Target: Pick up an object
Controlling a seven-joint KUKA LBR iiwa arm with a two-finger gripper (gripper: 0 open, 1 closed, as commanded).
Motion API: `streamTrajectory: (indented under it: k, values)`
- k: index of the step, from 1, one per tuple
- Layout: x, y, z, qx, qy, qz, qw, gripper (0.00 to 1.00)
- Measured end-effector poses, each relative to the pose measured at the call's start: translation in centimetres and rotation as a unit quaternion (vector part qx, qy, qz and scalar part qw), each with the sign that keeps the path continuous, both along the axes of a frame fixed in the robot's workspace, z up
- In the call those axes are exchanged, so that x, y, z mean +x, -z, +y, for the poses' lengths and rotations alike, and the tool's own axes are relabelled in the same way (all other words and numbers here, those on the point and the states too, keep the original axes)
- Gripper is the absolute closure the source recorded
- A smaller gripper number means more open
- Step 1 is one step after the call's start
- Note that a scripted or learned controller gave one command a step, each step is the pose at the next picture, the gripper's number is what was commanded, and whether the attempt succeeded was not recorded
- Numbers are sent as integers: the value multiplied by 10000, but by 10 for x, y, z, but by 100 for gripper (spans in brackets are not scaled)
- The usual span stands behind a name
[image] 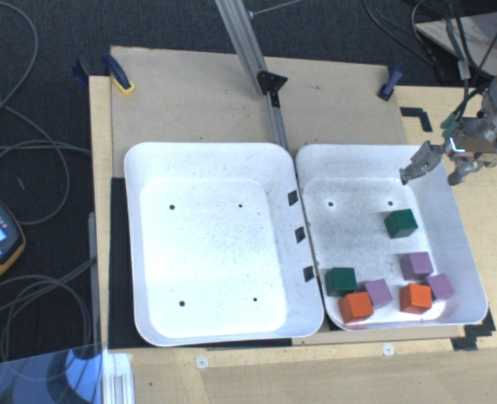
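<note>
The end effector (438,166) hangs over the far right edge of the right bin (349,162), its two fingers spread apart with nothing between them, one finger (417,166) reaching in over the bin's white floor and the other out near the rim. All the objects lie in the right bin. A dark green block (400,223) sits alone toward the middle right of the bin, nearest the end effector but apart from it. Along the near edge the rest are gathered: a second green block (341,279) toward the near left corner, an orange block (356,306) just beside it at the rim, and a purple block (378,292) touching or almost touching that orange one. Toward the near right corner a larger purple block (415,264) sits above a second orange block (415,298), with a small purple block (440,287) just beside it. The left bin (147,162) lies alongside on the bench (198,82).
</note>
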State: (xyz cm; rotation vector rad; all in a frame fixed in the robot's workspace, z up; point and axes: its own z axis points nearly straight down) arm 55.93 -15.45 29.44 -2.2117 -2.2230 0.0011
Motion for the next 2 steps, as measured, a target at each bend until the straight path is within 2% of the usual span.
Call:
streamTrajectory:
  k: [1, 2]
  values:
    - [-43, 20, -61, -23, 62, -2, 10000, 0]
    - [-26, 28, -12, -4, -5, -18, 10000, 0]
